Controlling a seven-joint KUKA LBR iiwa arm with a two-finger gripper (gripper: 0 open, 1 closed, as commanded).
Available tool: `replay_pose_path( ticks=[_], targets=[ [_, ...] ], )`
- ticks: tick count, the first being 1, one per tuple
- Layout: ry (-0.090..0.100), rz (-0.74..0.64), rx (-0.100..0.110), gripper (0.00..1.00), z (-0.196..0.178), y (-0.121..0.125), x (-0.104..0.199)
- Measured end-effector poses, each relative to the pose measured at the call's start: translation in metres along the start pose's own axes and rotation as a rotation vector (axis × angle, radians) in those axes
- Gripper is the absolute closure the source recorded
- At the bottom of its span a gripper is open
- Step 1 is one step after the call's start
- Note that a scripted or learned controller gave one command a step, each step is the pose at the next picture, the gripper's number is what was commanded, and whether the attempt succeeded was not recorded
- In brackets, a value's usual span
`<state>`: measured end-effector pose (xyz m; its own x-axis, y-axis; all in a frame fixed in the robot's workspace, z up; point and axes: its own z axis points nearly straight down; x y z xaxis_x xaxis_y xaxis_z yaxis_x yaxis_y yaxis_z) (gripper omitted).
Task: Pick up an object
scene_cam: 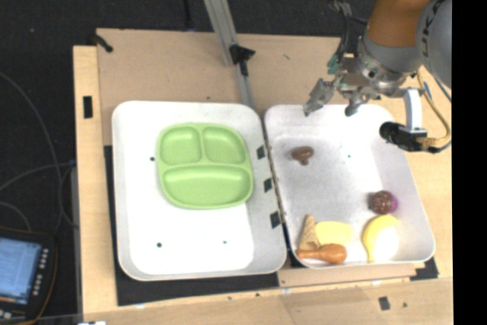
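My gripper (331, 107) hangs open over the far edge of the right bin (342, 171), its two fingers spread apart with nothing between them. A small brown lump (302, 155) lies in the bin a little below and left of the gripper. Along the bin's near side lie a dark purple ball (383, 202), a yellow and white piece (382, 237), a pale yellow slab (333, 231), a tan cone (308, 231) and an orange piece (327, 254).
The left bin (137, 240) bears a green three-compartment plate (205, 166). A slanted metal pole (217, 7) rises behind the bins, ending near their shared far corner. The wooden bench surrounds both bins.
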<state>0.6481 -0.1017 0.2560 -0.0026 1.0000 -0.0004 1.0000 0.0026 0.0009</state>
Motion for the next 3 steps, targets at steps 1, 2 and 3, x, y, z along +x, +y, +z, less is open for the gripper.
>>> replay_pose_path(
  ticks=[1, 2, 3],
  targets=[
    [0.0, 0.0, 0.0, 0.0, 0.0, 0.0, 0.0],
    [-0.001, 0.002, 0.004, 0.0, 0.042, 0.0, 0.001],
    [-0.002, 0.004, 0.005, 0.0, 0.102, 0.005, -0.005]
  ],
)
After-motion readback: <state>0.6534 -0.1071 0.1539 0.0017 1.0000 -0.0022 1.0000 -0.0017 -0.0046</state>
